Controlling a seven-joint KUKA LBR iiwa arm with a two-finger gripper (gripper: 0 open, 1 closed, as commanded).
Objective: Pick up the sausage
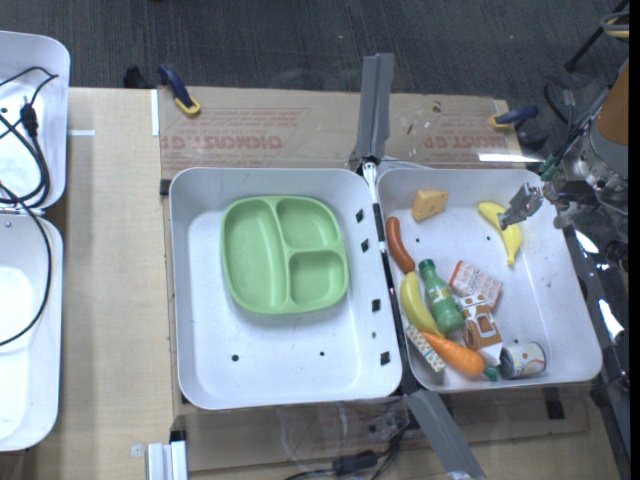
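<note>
where cardboard (pixel 300 128) lies — white bins (pixel 200 348).

The sausage (pixel 400 245), a short reddish-orange link, lay flat on the floor of the right-hand bin (pixel 560 298), close against that bin's left wall, its length running slantwise from upper left to lower right, untouched.

The bench bears 2 white bins (pixel 190 298). Inside them lie 1 green divided plate (pixel 285 255), 1 sausage (pixel 400 244), 2 bananas (pixel 416 304), 1 green bottle (pixel 440 295), 1 carrot (pixel 455 354), 1 cheese wedge (pixel 430 204), 2 snack packets (pixel 476 285) and 1 can (pixel 523 359).
</note>
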